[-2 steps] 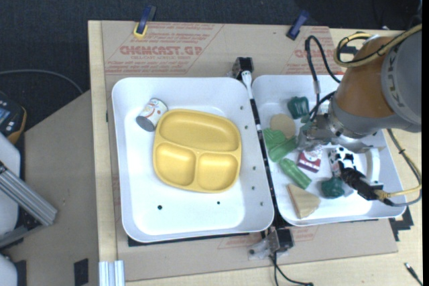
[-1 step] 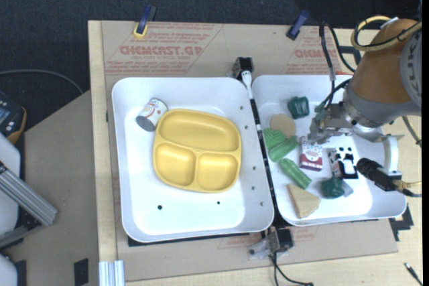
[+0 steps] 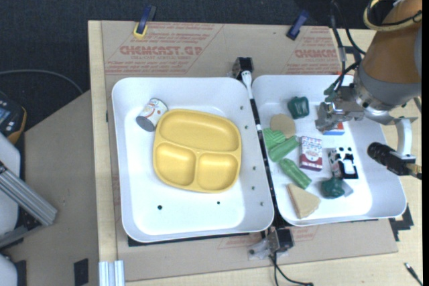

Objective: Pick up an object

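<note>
The gripper (image 3: 333, 118) – a blocky grey metal head below the arm's orange band – hangs over the far part of the right bin (image 3: 382, 204), a shallow glossy white tray with rounded corners. Whether its pincer is spread or pressed together I cannot tell, and nothing shows pinched in it.

Below it the pickable pieces lie scattered: a dark green rounded lump (image 3: 298, 106) at the far side, a pale tan disc (image 3: 283, 124), ribbed light-green pieces (image 3: 279, 144), a smooth green cylinder (image 3: 295, 173), a small red-and-white printed carton (image 3: 310, 151), a black-and-white block (image 3: 345, 163), a tan wedge (image 3: 303, 200) and a dark teal lump (image 3: 333, 187) near the front.

The left bin (image 3: 134, 211) bears a matte yellow three-compartment plate (image 3: 197, 149) with soft curved dividers – and a small tipped cup (image 3: 151, 114) just beside its far-left corner.
</note>
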Action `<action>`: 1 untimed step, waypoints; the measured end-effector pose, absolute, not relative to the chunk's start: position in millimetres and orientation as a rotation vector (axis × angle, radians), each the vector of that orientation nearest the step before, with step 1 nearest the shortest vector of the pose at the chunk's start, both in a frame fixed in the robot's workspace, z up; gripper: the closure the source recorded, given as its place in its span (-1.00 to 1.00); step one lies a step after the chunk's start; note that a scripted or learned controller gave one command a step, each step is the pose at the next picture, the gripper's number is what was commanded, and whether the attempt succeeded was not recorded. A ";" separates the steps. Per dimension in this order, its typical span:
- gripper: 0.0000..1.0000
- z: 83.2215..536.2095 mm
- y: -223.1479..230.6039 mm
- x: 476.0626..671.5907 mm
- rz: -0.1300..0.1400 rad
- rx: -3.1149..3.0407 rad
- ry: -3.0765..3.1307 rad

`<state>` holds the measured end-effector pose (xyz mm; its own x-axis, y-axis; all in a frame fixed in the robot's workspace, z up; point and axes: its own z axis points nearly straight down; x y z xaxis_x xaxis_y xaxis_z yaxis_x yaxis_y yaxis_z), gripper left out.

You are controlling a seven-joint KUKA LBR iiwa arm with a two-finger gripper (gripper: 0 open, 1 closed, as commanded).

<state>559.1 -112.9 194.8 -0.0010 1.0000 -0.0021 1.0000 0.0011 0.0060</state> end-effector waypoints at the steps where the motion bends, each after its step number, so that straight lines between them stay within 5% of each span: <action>1: 1.00 226.4 -112.9 560.1 0.004 2.217 2.219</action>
